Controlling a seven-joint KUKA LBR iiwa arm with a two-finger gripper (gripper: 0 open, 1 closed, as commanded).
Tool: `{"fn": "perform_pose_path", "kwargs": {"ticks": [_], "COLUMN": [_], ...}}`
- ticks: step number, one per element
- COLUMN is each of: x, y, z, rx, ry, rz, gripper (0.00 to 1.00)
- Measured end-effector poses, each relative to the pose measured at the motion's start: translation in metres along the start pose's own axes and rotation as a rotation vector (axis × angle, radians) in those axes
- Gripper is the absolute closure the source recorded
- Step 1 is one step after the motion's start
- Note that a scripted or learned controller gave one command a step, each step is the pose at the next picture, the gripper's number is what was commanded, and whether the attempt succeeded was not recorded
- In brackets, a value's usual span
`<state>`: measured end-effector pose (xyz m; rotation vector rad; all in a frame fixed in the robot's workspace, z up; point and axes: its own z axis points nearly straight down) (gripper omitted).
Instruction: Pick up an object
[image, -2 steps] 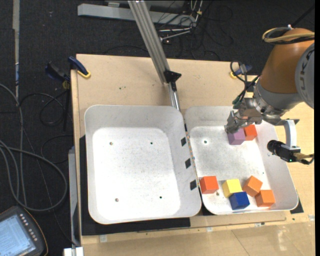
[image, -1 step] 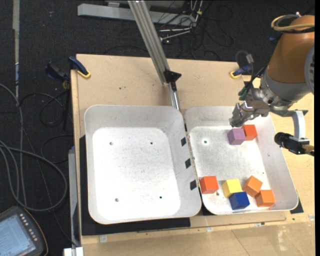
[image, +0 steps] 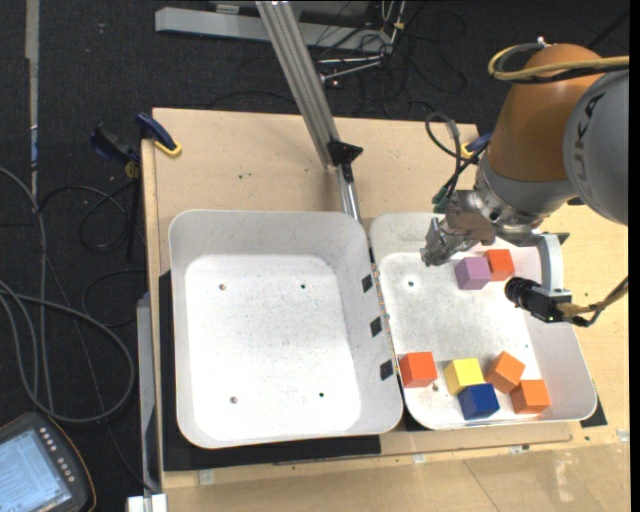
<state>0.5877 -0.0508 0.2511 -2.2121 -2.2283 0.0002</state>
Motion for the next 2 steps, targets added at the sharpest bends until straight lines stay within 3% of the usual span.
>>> {"fn": "perform_pose_path", "kwargs": {"ticks": [2], "x": [0.104], "y": [-0.007], "z": [0.007], "rx": [0.000], "ry": [0.000], "rz": [0.000], "gripper": [1.00]}}
